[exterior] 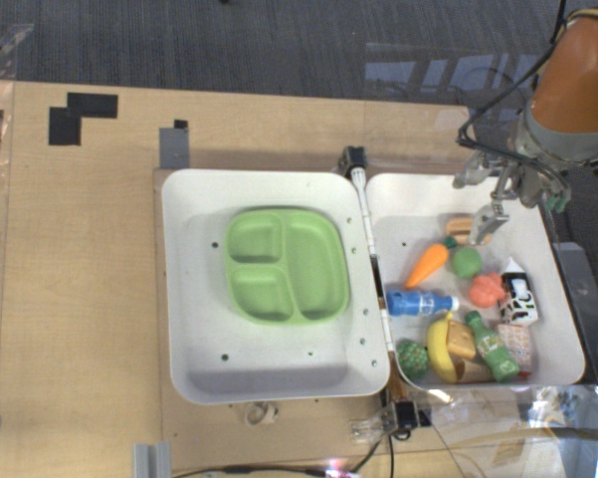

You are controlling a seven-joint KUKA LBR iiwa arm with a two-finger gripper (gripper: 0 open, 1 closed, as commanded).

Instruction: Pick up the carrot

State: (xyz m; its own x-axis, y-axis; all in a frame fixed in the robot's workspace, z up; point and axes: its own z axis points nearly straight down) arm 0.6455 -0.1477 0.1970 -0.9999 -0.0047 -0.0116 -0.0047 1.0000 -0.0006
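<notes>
The orange carrot (427, 264) lies slanted in the right bin (408, 202), its tip pointing down-left toward the blue bottle (419, 303). A green ball (466, 261) sits just right of its leafy end. My gripper (490, 219) hangs over the upper part of that bin, up and to the right of the carrot and apart from it, above a tan bread-like piece (460, 229). Nothing shows between its fingers.
The right bin also holds an orange-pink fruit (487, 290), a black-and-white carton (518, 302), a banana (439, 349), a green bottle (492, 348) and a broccoli piece (411, 356). The left bin (194, 267) carries a green divided plate (284, 265).
</notes>
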